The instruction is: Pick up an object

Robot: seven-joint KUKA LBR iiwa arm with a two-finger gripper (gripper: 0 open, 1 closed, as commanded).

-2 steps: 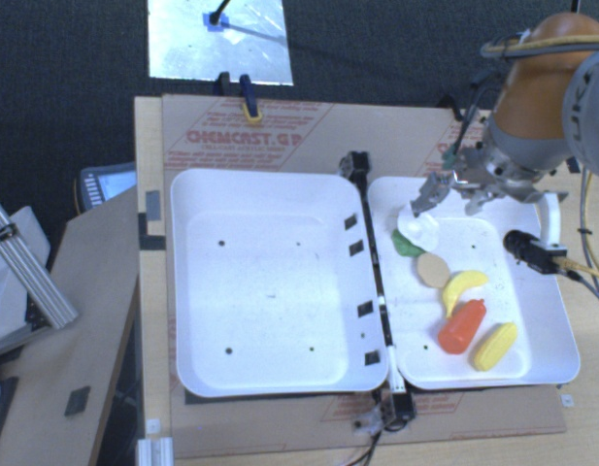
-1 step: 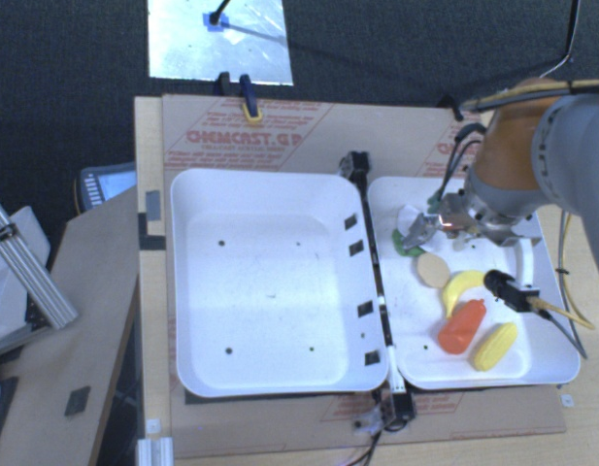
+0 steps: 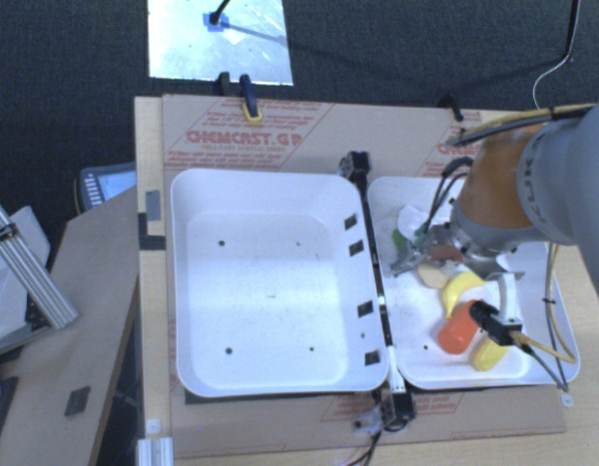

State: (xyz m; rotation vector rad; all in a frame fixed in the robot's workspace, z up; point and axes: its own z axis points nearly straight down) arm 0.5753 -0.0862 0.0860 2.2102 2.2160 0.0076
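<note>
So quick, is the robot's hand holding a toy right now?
Gripper: cannot be told. It is down in the right bin, near the yellow banana-shaped toy and orange toy, but the wrist hides it.

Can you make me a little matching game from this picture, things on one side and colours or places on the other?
Things:
1. right bin
2. band above the wrist
3. clamp
4. banana-shaped toy

Descriptions:
A. at the far edge of the board
B. white, with toys in it
C. yellow, beside an orange object
D. orange, on the arm

Pairs: 1-B, 2-D, 3-A, 4-C
</note>
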